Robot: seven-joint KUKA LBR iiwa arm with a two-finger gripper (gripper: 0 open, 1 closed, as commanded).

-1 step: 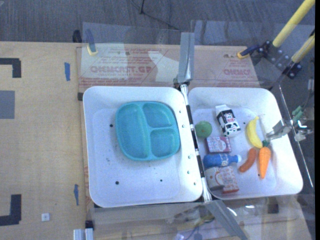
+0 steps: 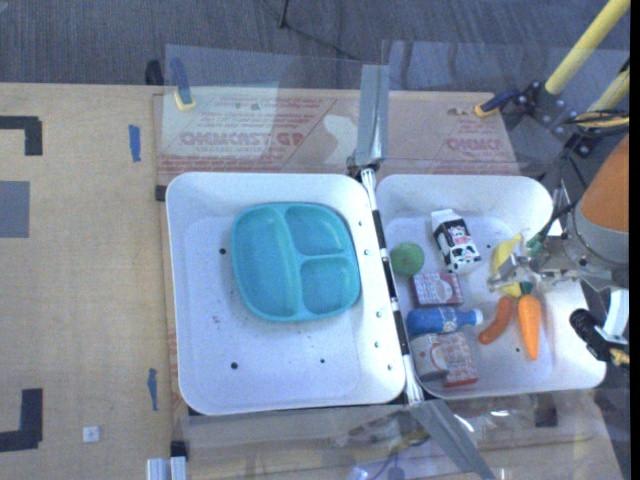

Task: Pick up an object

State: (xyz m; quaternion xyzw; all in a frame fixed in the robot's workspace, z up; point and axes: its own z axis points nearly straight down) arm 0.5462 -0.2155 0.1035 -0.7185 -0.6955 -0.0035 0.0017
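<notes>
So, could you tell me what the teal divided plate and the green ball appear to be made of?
The teal divided plate looks like moulded plastic: uniform colour, smooth rounded compartments, soft sheen. The green ball appears matte and slightly fuzzy, possibly felt or foam, though it is too small to be sure.

Even, cool overhead light, soft focus throughout, white bins (image 2: 190,298) bright and near washed out, faint shadows under their rims, pale glare on clear panels (image 2: 300,108) at bench's far edge
</notes>
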